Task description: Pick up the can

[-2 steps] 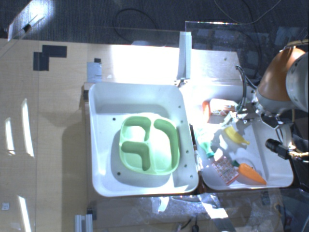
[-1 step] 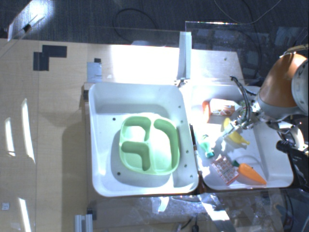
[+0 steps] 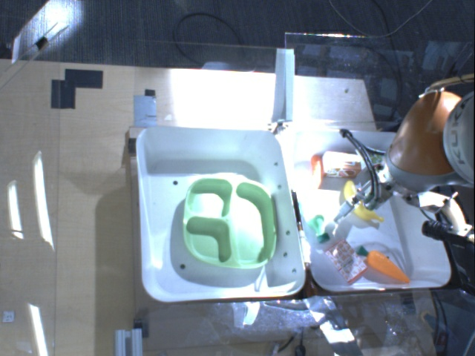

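You've got two bins: the left bin (image 3: 156, 221) holds one green divided tray (image 3: 226, 221), sitting toward its front edge; nothing else I can make out in there. The right bin (image 3: 438, 269) carries the clutter: one can (image 3: 340, 165), lying on its side near the back-left corner, orange end toward the left wall; one yellow banana-like piece (image 3: 362, 208) mid-bin; one small green item (image 3: 318, 225) by the left wall; one red-and-white patterned packet (image 3: 346, 259) near the front edge; one carrot (image 3: 386, 266) just right of the packet, also at the front. One arm (image 3: 427, 143) enters over the right bin's right side, and its gripper (image 3: 355, 202) sits at mid-bin, right over the yellow piece. Can't tell how the gripper stands from this angle: too blown out and cluttered. The can lies apart from the gripper, toward the back.
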{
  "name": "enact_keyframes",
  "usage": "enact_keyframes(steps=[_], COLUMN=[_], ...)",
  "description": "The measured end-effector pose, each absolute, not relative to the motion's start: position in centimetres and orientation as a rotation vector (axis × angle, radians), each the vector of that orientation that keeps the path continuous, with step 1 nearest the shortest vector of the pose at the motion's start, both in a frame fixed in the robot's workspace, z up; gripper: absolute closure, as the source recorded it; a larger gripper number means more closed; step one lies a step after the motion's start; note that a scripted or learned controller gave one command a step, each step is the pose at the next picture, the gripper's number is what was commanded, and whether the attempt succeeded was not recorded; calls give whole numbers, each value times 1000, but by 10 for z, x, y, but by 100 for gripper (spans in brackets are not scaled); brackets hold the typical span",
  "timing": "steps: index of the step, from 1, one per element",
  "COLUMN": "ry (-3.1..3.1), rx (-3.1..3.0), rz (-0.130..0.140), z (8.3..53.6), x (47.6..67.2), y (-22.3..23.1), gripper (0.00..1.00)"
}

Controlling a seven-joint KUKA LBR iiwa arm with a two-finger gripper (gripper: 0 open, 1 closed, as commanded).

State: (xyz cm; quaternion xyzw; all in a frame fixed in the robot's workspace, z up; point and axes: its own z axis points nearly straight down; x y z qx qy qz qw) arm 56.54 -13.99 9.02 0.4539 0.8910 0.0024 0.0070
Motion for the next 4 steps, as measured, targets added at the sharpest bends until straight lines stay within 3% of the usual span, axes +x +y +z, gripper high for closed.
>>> enact_keyframes(steps=[1, 2, 3, 4], ry=[2693, 2991, 2892, 2783], rx=[1598, 918, 1196, 1447], rz=[6, 3, 5, 1], z=[110, 90, 90, 89], x=[607, 600, 601, 639], y=[-150, -167, -156, -165], gripper=[0, 0, 0, 0])
